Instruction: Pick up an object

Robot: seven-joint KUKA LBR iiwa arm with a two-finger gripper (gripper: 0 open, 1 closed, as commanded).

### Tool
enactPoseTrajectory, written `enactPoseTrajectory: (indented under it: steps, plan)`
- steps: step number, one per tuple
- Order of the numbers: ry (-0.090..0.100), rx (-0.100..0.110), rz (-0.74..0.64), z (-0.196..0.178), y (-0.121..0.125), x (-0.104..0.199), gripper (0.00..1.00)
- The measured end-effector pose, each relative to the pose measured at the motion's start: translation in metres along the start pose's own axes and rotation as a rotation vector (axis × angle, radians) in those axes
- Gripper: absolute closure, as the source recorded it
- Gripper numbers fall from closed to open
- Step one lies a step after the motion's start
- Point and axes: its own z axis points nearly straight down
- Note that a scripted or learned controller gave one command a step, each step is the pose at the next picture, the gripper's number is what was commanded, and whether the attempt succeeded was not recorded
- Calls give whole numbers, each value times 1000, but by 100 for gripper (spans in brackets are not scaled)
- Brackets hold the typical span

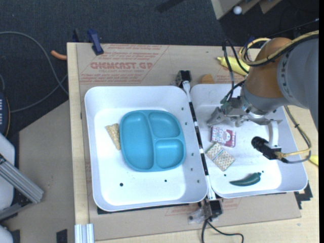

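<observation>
— Where is your tool (234, 116) right now, and what is it doing?

— It hangs low over the right bin (291, 178), near that bin's far left part. I come in from the right, so my arm covers the bin's far right corner. Whether the tool is clenched or released I cannot tell; the wrist hides that end from above. I see nothing gripped in it.

— What could you pick?

— Three things lie just on the near side of the tool. Closest is a small red-and-white packet (223, 136), almost directly under it. A little nearer to the camera is a patterned packet (220, 157), touching or almost touching the red one's corner. Farther off, toward the bin's near edge, lies a dark green pepper (245, 179).

— Why the red packet?

— My guess is that it is the target because the tool sits nearest to it, and it lies flat with room around most of its edges.

— And the other bin?

— The left bin (98, 176) holds a blue divided plate (152, 139) with a tan cracker-like piece (113, 133) beside it, both well to the tool's left across the divider. Both bins rest on the counter (126, 59).
</observation>
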Motion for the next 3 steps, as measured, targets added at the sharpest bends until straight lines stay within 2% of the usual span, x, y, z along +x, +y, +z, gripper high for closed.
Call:
enactPoseTrajectory:
  steps: [1, 2, 3]
  plan:
    - [-1, 17, -1, 15, -41, -1, 0]
    - [-1, 14, 0, 5, -40, -1, 100]
    - [-1, 12, -3, -86, -35, 75, 100]
